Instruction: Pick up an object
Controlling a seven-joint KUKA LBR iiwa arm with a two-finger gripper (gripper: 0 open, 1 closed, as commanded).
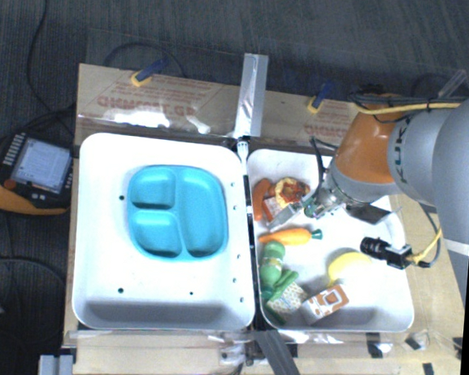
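Observation:
The right bin (pixel 395 307) holds several toy foods: an orange carrot (pixel 291 237), a yellow banana (pixel 345 264), a red and yellow packet (pixel 281 192), green items (pixel 273 269) and a small orange and white box (pixel 326 302). My gripper (pixel 314 206) hangs low over the bin's upper middle, just right of the packet and above the carrot. Nothing shows between its fingers.
The left bin (pixel 96 277) holds a blue three-compartment tray (pixel 177 210). A metal divider post (pixel 252 86) stands at the back between the bins. The arm's orange band (pixel 367 149) and grey body cover the right bin's upper right corner.

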